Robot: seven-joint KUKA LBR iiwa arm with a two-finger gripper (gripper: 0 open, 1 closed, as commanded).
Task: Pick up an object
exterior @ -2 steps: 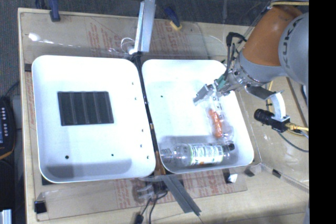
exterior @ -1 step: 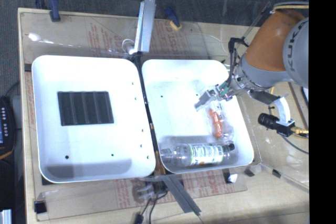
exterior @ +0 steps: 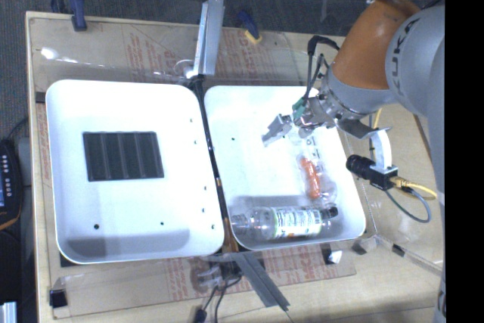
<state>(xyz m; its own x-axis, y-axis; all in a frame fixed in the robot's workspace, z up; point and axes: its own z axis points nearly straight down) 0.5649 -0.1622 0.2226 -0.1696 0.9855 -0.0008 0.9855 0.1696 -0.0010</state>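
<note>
Dark carpet is seen beyond the tabletop (exterior: pixel 53 41), on which two white bins are set side by side. Toward the left edge, the left bin (exterior: pixel 68 110) carries a dark ribbed panel (exterior: pixel 123 156) near its middle. In the right bin (exterior: pixel 242 163), a clear bottle (exterior: pixel 283 222) is laid along the near wall, and an orange item in clear wrap (exterior: pixel 311 175) lies just above it, toward the right wall. The gripper (exterior: pixel 278 128) is held over the right bin's far half, near the wrapped item's upper end. Whether the fingers are wide or narrow cannot be told; nothing is seen between them. The approach step seems in hand; a descent onto one object would be called for next.
</note>
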